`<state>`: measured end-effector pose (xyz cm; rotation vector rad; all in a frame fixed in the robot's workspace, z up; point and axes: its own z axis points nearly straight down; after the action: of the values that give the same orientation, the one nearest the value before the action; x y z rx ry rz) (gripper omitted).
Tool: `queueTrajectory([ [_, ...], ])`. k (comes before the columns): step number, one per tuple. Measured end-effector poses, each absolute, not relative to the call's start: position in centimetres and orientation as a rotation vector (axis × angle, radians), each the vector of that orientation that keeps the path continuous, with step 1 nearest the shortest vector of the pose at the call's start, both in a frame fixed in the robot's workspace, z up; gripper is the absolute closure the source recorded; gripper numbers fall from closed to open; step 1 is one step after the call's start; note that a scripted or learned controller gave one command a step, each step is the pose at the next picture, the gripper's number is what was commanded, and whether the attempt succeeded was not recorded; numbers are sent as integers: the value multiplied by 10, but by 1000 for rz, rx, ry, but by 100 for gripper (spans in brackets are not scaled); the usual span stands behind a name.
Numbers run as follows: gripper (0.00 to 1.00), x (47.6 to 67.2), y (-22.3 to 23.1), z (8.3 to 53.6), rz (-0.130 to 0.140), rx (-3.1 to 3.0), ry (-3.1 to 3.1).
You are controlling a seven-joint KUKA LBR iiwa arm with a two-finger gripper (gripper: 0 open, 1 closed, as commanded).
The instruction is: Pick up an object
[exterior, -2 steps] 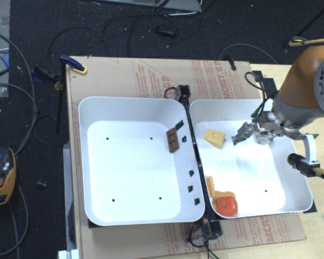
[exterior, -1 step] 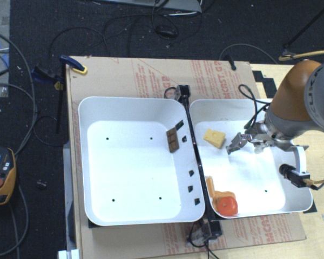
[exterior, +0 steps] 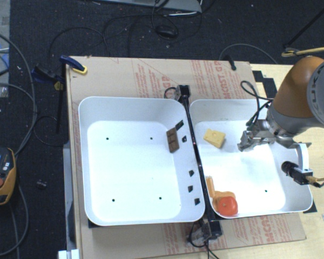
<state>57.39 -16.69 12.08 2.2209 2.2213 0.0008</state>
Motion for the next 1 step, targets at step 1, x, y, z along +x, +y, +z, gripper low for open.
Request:
queueTrajectory([
  [1,100,575,-170,183,4,2219,2219],
])
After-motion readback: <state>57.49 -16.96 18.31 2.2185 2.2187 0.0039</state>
